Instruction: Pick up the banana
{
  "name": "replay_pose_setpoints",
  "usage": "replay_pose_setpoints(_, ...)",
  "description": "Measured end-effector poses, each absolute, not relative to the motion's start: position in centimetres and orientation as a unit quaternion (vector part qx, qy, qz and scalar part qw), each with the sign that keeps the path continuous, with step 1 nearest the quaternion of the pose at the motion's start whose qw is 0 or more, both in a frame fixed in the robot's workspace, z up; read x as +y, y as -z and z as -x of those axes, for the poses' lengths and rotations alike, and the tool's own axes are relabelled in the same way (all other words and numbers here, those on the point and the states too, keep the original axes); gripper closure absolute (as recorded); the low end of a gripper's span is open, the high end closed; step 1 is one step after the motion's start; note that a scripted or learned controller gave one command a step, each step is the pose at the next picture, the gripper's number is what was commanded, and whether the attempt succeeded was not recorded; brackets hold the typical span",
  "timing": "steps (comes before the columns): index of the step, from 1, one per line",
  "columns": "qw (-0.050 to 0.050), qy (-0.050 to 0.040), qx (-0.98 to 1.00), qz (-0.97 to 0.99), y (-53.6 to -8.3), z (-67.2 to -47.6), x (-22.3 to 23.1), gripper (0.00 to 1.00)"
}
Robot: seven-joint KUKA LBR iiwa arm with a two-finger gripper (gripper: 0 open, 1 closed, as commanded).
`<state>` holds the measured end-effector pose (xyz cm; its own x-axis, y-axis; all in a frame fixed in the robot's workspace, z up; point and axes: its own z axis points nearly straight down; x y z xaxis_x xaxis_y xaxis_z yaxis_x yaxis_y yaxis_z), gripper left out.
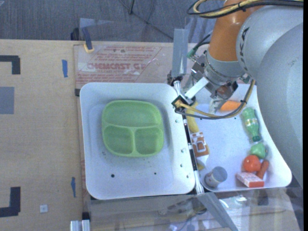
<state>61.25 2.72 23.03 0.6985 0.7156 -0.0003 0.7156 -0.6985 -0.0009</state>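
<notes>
The banana point(192, 123) is a small yellow fruit lying lengthwise against the left wall of the right bin point(226, 143), its upper end partly under the robot's cable and bracket. My gripper point(219, 94) hangs over the top of the right bin, under the orange wrist band, a short way up and to the right of the banana. I see nothing of the banana at the gripper. An orange object point(230, 106) lies right below the gripper.
The left bin point(91, 177) holds a green divided plate point(132, 128). The right bin also holds an orange-and-white carton point(199, 146), a grey can point(215, 175), a green bottle point(250, 124), a green vegetable point(258, 150), a tomato point(250, 163), a carrot point(263, 168) and a red box point(249, 179).
</notes>
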Motion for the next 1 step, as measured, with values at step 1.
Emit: replay_pose_setpoints(1,0.001,-0.0013,-0.397,0.918,-18.96,-57.17,-5.44,0.0)
